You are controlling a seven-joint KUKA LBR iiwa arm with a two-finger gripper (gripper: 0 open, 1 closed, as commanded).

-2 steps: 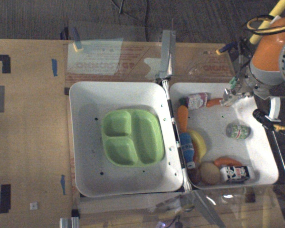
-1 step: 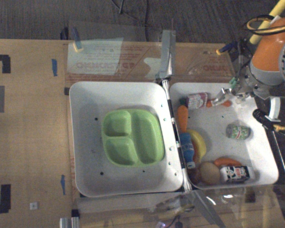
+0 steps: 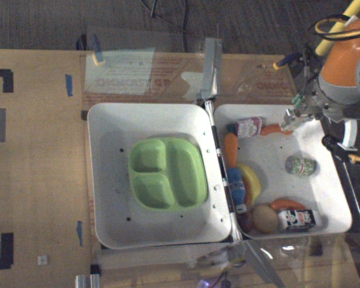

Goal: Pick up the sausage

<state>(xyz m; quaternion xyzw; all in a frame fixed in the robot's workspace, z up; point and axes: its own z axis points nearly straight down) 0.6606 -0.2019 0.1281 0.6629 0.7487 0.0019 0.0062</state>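
The approach step is judged to be in hand: the hand (image 3: pixel 291 120), its state impossible to tell, is poised at the sausage (image 3: pixel 275 129) beside the small carton (image 3: pixel 249 127), so a descent and closure are called for.

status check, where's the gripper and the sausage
Gripper over right bin's far edge, beside one sausage. Another sausage at near side, against milk carton.

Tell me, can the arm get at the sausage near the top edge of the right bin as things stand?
Probably yes. The gripper hangs right at one end of the sausage, which lies on the right bin floor. Nothing lies on top of it; only a small pink carton sits close at its other end.
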